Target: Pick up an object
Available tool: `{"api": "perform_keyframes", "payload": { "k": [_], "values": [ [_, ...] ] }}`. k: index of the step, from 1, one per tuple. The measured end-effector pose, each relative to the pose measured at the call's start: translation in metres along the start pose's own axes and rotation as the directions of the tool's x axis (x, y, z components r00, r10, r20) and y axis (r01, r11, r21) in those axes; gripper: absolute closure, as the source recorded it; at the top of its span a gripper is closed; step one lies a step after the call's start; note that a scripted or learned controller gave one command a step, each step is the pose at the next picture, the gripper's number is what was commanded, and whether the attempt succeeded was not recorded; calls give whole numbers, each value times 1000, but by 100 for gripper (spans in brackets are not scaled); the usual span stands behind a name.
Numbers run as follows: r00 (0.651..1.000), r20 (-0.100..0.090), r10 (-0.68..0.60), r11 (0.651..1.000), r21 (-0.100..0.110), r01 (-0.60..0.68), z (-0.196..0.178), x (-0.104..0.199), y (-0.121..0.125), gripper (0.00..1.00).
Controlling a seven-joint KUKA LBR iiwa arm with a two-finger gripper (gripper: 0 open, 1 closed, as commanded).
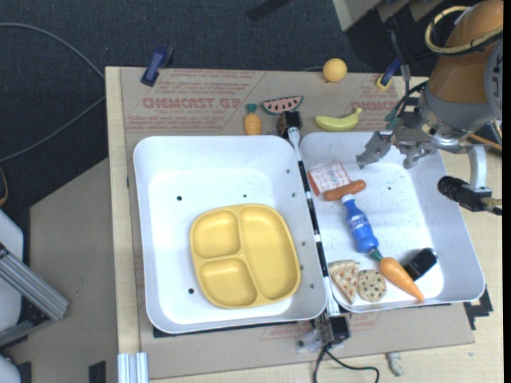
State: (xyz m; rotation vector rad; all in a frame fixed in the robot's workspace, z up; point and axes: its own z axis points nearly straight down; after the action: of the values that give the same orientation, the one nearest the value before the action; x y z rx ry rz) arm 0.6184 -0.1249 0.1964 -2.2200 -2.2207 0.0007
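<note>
a grey arm (463, 62) with an orange band hangs its gripper (394, 152) over the far end of the right bin (447, 238), fingers spread apart and holding nothing. well to its left, the left bin (160, 214) carries a yellow divided plate (242, 255). just below and left of the fingertips lie a sausage (345, 190) on a red-and-white packet (326, 176); nearer the camera, a blue bottle (361, 228), then a carrot (399, 278), a black object (420, 262) and a cookie (370, 285).

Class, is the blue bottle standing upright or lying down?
Lying down: the blue bottle rests lengthwise on the right bin's floor.
</note>
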Motion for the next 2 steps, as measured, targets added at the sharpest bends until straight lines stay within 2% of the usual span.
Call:
{"api": "perform_keyframes", "payload": {
  "k": [1, 2],
  "values": [
    [1000, 0, 1, 1000, 4, -1, 104, 5, -48, 0],
    [1000, 0, 1, 1000, 0, -1, 112, 30, -88, 0]
  ]
}}
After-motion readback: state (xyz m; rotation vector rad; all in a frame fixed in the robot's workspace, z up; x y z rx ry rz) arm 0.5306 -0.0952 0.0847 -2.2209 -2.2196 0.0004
